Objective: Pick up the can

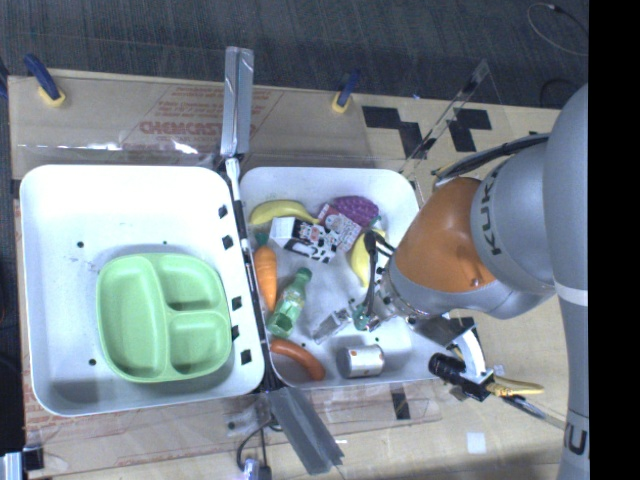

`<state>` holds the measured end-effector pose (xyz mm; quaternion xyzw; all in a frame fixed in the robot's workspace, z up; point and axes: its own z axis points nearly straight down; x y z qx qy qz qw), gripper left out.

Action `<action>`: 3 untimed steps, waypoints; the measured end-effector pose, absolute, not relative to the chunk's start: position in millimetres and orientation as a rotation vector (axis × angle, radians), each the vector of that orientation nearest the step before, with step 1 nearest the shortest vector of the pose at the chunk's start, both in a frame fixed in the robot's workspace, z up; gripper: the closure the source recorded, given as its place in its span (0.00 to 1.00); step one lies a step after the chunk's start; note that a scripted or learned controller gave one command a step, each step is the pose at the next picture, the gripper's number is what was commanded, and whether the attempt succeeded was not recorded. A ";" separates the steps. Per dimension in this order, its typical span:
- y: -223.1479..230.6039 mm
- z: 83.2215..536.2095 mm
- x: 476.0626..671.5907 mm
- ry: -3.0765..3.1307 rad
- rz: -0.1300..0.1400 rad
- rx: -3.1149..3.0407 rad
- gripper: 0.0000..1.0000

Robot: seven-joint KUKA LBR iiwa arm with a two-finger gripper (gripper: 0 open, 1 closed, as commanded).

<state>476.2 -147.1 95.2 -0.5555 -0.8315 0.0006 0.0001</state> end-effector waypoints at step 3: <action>-174.5 100.9 477.4 -2.625 0.001 -1.735 1.00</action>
